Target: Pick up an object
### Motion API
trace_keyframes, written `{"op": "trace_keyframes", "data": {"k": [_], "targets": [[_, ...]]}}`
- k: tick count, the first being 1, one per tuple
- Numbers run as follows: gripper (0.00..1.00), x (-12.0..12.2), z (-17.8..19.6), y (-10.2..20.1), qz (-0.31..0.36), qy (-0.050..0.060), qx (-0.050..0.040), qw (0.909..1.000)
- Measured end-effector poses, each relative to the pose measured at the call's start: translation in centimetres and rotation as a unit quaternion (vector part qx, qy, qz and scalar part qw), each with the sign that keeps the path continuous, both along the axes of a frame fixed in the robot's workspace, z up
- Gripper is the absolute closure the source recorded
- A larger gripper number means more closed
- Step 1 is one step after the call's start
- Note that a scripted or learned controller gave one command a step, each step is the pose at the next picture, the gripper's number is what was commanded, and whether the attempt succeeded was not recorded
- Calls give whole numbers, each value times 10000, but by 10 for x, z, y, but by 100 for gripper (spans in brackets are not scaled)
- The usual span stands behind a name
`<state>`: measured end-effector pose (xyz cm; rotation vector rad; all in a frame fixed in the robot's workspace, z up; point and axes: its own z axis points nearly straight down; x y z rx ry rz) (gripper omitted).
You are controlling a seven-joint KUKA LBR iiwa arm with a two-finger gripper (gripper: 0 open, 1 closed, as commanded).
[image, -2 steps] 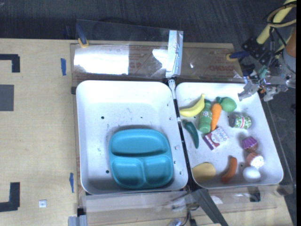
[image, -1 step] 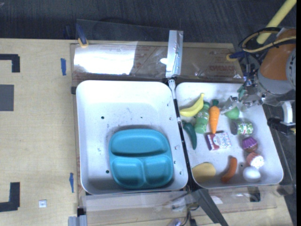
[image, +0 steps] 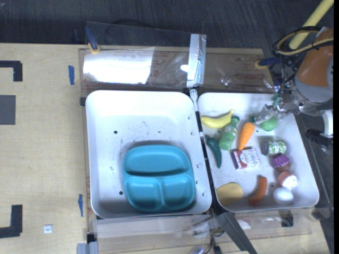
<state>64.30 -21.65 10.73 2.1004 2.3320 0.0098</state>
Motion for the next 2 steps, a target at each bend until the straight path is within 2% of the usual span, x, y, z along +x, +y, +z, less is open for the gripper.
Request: {"op": "trace_keyframes", "data": {"k": [1, 2], "targets": [[100, 21, 91, 76, -302, -22, -11, 9995], [100, 24, 81, 143, -277, 36, -1, 9996]]}}
